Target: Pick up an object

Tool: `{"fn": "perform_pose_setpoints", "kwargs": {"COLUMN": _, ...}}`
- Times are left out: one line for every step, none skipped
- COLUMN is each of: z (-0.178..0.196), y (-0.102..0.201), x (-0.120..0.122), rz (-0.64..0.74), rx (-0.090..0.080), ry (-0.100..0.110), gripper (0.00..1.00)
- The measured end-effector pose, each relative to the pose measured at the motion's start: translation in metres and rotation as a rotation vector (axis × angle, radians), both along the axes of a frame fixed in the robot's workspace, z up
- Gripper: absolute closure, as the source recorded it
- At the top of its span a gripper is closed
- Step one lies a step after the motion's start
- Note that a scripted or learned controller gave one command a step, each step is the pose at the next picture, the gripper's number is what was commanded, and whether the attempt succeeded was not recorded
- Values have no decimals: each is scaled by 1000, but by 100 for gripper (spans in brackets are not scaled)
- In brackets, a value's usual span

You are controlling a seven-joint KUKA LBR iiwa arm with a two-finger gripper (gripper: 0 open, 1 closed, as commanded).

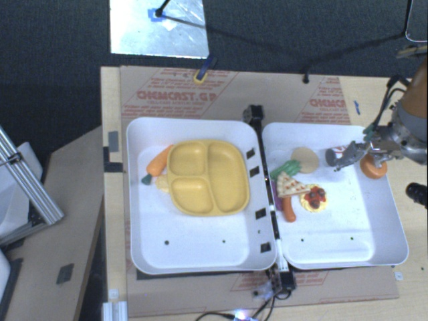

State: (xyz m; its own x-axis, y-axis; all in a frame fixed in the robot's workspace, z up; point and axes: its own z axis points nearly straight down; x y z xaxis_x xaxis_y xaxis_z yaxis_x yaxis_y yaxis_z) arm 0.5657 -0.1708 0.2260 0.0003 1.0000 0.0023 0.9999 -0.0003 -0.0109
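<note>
The grey two-finger gripper [349, 154] hangs over the upper right part of the right shallow white plastic bin [374, 246], reaching in from the right; I cannot tell how it is set, nor see anything in its hold. Several toy foods lie in this bin as candidates; a round orange plastic piece [374, 168] sits just beside the tool, below and to its right, and is the nearest; a round tan disc like a biscuit [305, 158] lies to the left of it, near; further left and lower, by the bin's inner wall, cluster a green leafy toy piece [287, 168], a triangular yellow-and-red pizza slice [291, 185], a small yellow round with red blobs [314, 198] and a short red sausage-shaped toy [288, 209], whose long axis runs roughly up and down the view. The left shallow white plastic bin [194, 246] holds a yellow three-part plastic tray [204, 177] with an orange toy carrot [158, 160] touching its upper left edge, well apart from the arm; my judgement is that the orange piece calls for the shortest move.
</note>
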Motion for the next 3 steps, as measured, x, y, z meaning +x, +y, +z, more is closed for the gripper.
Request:
{"fn": "perform_pose_setpoints", "kwargs": {"z": 7, "y": 0, "x": 3, "rz": 3, "rx": -3, "ry": -12, "gripper": 0}}
{"fn": "perform_pose_setpoints", "kwargs": {"z": -53, "y": -6, "x": 5, "rz": 1, "rx": -2, "ry": -8, "gripper": 0}}
{"fn": "perform_pose_setpoints", "kwargs": {"z": -94, "y": -6, "x": 7, "rz": 2, "rx": -1, "ry": -9, "gripper": 0}}
